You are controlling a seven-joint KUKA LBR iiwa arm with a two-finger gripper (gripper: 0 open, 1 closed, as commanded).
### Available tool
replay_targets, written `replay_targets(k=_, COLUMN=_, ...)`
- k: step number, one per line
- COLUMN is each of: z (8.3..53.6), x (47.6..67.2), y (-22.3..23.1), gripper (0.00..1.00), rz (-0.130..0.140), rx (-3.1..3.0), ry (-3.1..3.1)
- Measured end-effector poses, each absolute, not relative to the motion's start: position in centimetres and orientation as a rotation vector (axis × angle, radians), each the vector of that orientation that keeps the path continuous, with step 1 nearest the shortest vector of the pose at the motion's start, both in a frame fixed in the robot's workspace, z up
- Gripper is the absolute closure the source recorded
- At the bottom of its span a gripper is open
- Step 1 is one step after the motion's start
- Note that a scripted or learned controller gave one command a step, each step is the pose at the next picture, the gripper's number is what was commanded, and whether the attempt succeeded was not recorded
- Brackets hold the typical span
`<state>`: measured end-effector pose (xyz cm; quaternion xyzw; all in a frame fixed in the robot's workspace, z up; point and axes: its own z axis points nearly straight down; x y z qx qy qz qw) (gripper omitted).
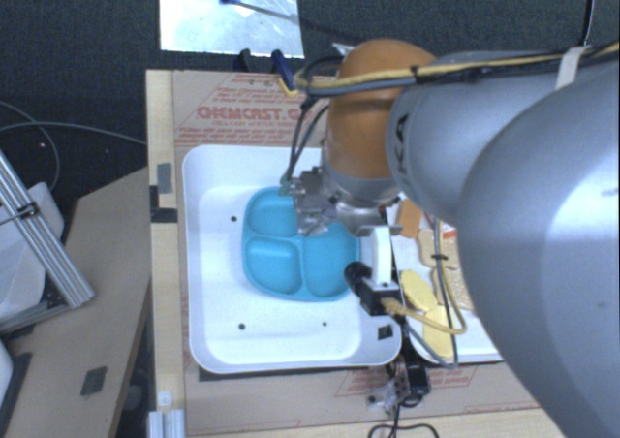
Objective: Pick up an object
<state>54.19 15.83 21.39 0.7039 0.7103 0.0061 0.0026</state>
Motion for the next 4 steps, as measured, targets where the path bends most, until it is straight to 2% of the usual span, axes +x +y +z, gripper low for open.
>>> replay_targets(k=1, z=35.5, x=56.8, y=16.6, gripper=1.0, rz=0.027, rx=2.208, ry=2.221)
replay_targets(k=2, z=26.2, x=54.3, y=23.9, gripper=1.0, rz=-0.008, rx=2.214, ry=2.238)
replay_targets(k=3, z=24.1, x=52.1, y=23.4, gripper=1.0, rz=-0.005, rx=2.222, ry=2.225)
replay_targets(k=4, z=25.4, x=62.9, y=19.6, gripper=1.0, rz=0.008, rx=2.221, ry=2.212)
